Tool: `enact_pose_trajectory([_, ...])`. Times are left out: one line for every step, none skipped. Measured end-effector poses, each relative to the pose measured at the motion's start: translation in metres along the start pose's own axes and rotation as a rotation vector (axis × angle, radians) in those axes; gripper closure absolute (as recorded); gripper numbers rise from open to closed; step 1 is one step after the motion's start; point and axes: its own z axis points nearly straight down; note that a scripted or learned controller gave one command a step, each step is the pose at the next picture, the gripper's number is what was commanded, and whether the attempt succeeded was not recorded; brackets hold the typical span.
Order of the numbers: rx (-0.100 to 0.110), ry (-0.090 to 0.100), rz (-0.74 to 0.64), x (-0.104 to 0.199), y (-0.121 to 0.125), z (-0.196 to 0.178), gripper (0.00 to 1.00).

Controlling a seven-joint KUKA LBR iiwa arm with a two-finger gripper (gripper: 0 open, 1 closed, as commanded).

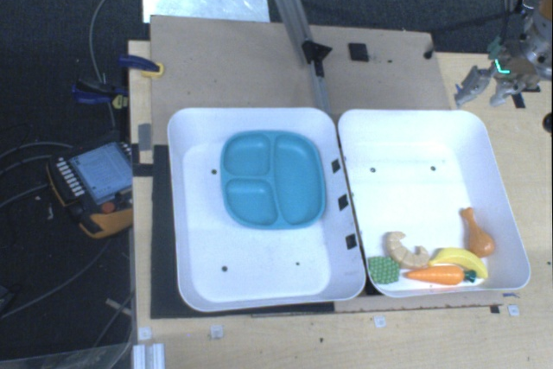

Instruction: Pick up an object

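Carrot (436,275) lies in the right bin's near corner, well apart from the open, empty end effector (489,87).

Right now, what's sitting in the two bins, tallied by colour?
Blue: 1, divided plate in the left bin
Orange: 2, carrot, drumstick
Yellow: 1, banana
Tan: 1, curled piece
Green: 1, small piece
Total: 6; 5 in the right bin.
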Motion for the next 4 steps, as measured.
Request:
enact_pose_trajectory([-0.004, -0.001, -0.001, 0.000, 0.001, -0.002, 0.00])
enact_pose_trajectory([-0.002, -0.001, 0.002, -0.003, -0.005, 0.041, 0.00])
enact_pose_trajectory([-0.002, -0.001, -0.002, -0.004, 0.006, 0.091, 0.00])
enact_pose_trajectory([-0.001, -0.001, 0.002, -0.006, -0.002, 0.149, 0.00])
